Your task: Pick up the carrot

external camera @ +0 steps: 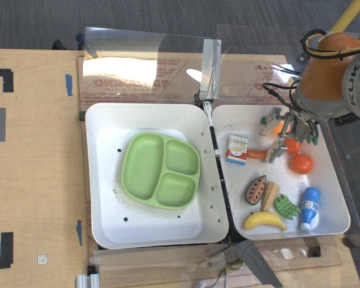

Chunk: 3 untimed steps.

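The grey arm with its orange band point(327, 71) reaches in from the right over the right-hand shallow white plastic bin point(336, 209), and its two-finger end effector point(286, 138) hangs low over the bin's upper middle. Whether it is spread or pressed together cannot be told from this slanted view, as cables and metal parts crowd the tip. The slim orange toy carrot point(258, 155) lies on the bin floor just below and left of the end effector, its thin end touching or nearly touching a small white and red carton point(237, 148). A round orange-red toy fruit point(300, 163) sits just right of the carrot. Lower down lie a brown oval slice with seeds point(255, 189), a tan cone point(270, 195), a leafy green piece point(286, 207), a yellow banana point(264, 221) and a blue and white bottle point(310, 207). The left-hand white bin point(102, 161) holds a light green divided plate point(161, 170). Both bins rest on the wooden table point(30, 161).
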Motion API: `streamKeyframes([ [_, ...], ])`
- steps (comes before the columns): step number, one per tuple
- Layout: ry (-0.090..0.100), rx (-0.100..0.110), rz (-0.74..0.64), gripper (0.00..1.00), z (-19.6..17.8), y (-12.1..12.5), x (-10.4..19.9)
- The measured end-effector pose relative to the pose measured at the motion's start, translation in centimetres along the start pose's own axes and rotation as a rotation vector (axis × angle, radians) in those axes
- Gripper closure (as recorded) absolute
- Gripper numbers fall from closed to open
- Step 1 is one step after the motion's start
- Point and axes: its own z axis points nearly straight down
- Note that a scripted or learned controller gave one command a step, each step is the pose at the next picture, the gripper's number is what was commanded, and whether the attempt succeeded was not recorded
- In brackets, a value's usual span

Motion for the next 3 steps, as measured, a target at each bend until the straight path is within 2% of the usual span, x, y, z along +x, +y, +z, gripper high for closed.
streamKeyframes([
  [1, -0.027, 0.003, -0.001, 1.0, -1.5, 0.1, -0.6],
  [2, -0.023, 0.001, 0.332, 1.0, -0.2, -0.1, 1.8],
  [3, -0.021, 0.0, 0.554, 1.0, -1.8, 1.1, 2.1],
])
